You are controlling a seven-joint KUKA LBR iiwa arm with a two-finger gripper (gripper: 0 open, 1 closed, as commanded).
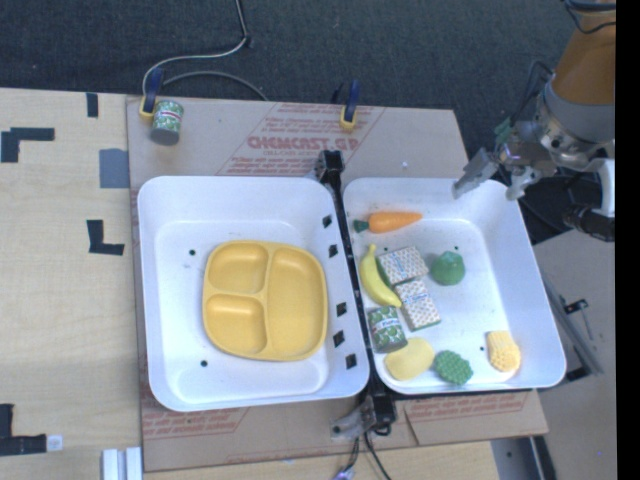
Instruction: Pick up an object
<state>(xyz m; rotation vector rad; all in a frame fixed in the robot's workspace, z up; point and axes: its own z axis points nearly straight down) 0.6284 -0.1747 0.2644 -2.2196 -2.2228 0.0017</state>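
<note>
Two fingers of the tool (492, 176) stand spread apart with nothing between them, hovering over the far right corner of the right bin (528, 268). Nearest in that bin lies a carrot (393, 222).

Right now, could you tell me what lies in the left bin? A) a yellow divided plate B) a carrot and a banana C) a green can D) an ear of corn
A: the yellow divided plate lies alone in the left bin, while the carrot, banana and corn lie in the right bin.
</note>
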